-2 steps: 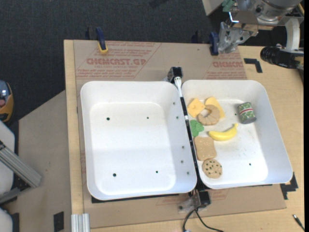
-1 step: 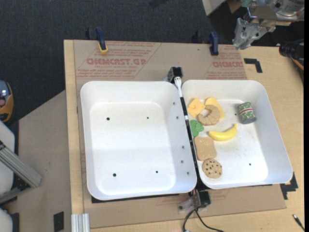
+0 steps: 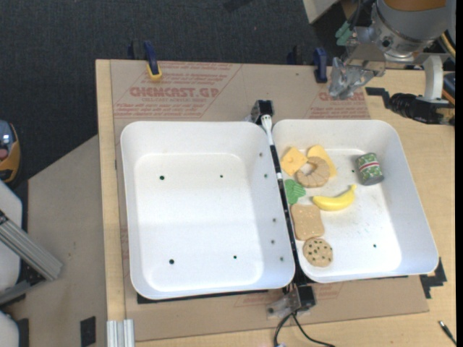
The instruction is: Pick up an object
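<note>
The claw [image 3: 349,80] hung above the right bin's [image 3: 405,259] far rim, carrying nothing; its grip I could not tell. The can [image 3: 369,168] stood apart inside that bin, right of the banana [image 3: 334,200], so it seemed the cleanest target: descend squarely over it.

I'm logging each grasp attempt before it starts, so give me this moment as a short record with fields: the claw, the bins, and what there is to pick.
claw: metal two-finger claw, above the bench beyond the right bin's far rim, nothing seen between its fingers
right bin: shallow white plastic bin holding every item
items: yellow toy banana, green and red can, round chocolate-chip cookie, tan toast slice, yellow cheese pieces, small green piece
left bin: shallow white plastic bin
task stage: nothing picked yet
</note>
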Controlling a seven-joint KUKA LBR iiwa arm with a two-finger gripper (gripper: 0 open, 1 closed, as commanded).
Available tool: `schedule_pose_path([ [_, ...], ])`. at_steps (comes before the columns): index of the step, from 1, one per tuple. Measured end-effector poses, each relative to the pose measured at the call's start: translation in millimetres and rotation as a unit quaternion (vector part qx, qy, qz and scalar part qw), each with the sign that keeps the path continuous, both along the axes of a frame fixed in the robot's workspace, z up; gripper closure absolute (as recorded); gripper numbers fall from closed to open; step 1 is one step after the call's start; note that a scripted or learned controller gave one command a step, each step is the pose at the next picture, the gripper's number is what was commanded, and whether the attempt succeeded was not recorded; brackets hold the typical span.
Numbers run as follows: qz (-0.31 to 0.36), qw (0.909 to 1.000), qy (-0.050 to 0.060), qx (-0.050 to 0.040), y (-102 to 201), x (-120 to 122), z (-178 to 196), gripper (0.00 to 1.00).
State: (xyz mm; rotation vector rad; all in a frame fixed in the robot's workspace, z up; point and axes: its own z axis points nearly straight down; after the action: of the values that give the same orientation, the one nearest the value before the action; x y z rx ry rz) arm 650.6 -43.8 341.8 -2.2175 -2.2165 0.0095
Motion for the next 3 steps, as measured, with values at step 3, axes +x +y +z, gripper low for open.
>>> schedule_pose_path([
  [3,0.002,0.9999,-0.015,0.0003,43,0,62,1.0],
])
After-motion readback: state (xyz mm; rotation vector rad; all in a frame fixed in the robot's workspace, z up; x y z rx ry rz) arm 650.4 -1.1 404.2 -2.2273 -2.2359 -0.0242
